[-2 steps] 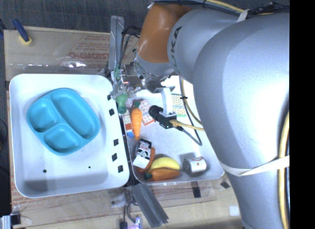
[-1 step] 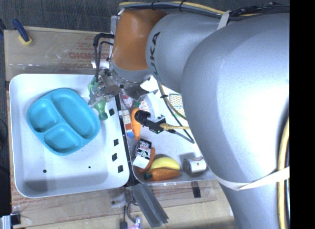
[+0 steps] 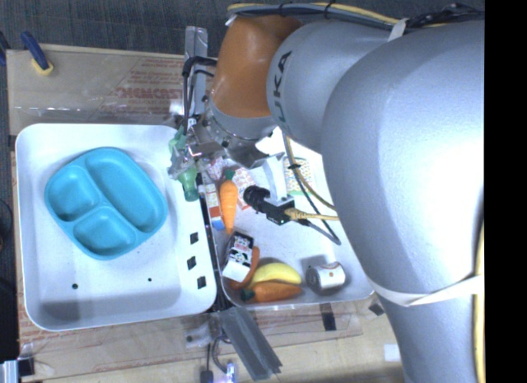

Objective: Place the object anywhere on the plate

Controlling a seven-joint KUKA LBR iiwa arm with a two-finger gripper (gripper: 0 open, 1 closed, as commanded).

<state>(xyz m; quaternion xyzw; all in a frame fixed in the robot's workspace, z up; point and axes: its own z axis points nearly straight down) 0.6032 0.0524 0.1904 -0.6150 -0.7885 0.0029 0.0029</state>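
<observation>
I see the gripper (image 3: pixel 188 163) low over the divide between the two bins, at the far-left corner of the right bin (image 3: pixel 358 289). Something green (image 3: pixel 183 152) sits at its tip and could be the object, but I cannot tell whether it is clamped or merely beside the tool, so I log the claw state as unknown.

The blue plate (image 3: pixel 104 200), three compartments, lies in the left bin (image 3: pixel 123 291), well apart to the left of the gripper, nothing on it.

Loose items in the right bin: a carrot (image 3: pixel 228 198) just right of the tool, a banana (image 3: pixel 276 273) near the front edge, a small black-and-white box (image 3: pixel 239 256) and a grey cylinder (image 3: pixel 327 275).

Handling judgement: these look like light plastic toys, stiff and smooth, so likely slippery. I would take the green piece across its narrowest middle.

Surface: glossy white bin floor, low rims, wooden bench (image 3: pixel 90 77) beyond. The big arm (image 3: pixel 395 142) crowds the right bin; the left has ample room.
</observation>
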